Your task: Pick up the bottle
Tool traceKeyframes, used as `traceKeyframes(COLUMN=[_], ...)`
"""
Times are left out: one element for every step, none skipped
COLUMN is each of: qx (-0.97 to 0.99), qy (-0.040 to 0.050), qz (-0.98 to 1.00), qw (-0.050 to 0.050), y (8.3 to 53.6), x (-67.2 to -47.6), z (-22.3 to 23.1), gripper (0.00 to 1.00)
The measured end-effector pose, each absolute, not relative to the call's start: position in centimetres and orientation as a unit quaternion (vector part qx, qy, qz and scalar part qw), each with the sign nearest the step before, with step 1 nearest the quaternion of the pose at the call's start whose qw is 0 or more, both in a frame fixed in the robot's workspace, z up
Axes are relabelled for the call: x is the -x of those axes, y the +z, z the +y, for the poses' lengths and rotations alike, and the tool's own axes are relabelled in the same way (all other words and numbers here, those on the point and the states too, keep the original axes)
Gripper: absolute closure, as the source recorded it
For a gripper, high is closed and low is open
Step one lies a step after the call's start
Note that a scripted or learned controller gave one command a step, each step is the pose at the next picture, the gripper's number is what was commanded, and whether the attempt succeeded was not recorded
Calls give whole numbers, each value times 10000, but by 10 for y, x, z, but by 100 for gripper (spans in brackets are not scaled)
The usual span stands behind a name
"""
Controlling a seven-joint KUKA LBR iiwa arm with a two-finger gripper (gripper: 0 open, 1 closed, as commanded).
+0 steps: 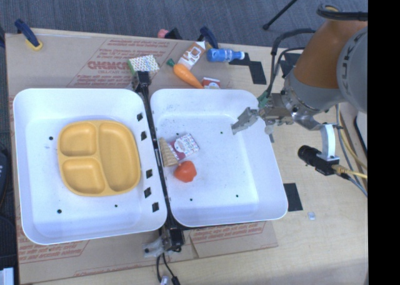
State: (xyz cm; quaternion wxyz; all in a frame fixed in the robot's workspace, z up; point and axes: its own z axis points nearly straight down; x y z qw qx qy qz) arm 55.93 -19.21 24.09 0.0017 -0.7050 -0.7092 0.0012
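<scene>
A yellow plastic divided plate (pixel 99 157) lies flat in the left white bin (pixel 25 215), apparently set aside as clutter. In the right white bin (pixel 265 196), a red-and-white packet (pixel 185 146) and a red tomato-like toy (pixel 185 171) sit just beside the centre divider. Behind the bins, on the cardboard-covered bench (pixel 94 59), an orange toy carrot (pixel 187 75) rests near the task's thing, a small blue plastic bottle (pixel 224 55) lying on its side, outside both bins. At right, the grey gripper (pixel 245 121) hangs over the right bin's far right part, wrist angled leftward, well apart from the bottle; whether it is released or clenched cannot be told, and nothing is seen in its grasp.
</scene>
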Motion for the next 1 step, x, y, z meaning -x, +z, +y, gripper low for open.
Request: traceKeyframes(qx=[7034], qy=[15], qz=[-7108], qw=[26], y=[251], x=[-560], z=[-192], gripper=[100])
